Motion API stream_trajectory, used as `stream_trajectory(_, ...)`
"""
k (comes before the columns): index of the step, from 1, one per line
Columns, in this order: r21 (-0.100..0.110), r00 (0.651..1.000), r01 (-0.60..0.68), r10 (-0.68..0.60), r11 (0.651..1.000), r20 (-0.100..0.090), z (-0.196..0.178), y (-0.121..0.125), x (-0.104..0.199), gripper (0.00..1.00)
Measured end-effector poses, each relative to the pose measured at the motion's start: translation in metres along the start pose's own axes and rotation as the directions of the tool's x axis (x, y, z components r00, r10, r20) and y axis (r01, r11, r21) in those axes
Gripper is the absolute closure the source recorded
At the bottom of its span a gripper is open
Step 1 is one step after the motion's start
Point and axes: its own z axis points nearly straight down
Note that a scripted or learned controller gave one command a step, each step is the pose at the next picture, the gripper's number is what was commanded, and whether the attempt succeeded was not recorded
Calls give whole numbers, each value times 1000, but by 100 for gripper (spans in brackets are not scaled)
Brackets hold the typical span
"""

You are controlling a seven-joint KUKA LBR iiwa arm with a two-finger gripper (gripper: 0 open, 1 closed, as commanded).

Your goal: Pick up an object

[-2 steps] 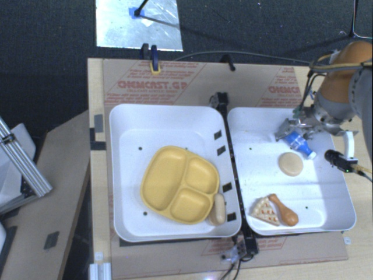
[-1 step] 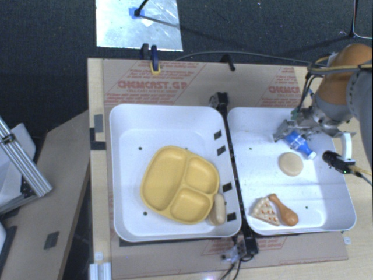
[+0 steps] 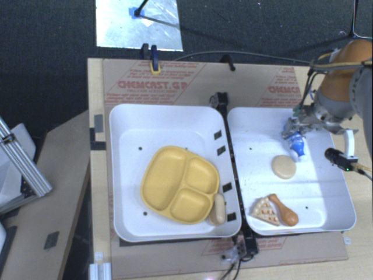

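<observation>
Two white bins (image 3: 175,112) sit before you. Your gripper (image 3: 296,134) hangs low in the right bin; its opening is unclear. Just below, a blue-white object (image 3: 298,147), not yet lifted.

Dark speckled floor (image 3: 46,51) surrounding the tabletop (image 3: 76,156), shiny metal sheet (image 3: 139,16) lying on it and catching light, aluminium rail (image 3: 23,165) leaning at left
</observation>
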Motion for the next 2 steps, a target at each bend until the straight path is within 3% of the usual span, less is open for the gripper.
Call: stream_trajectory(2, -1, 1000, -1, 1, 1000, -1, -105, 4, 10, 100)
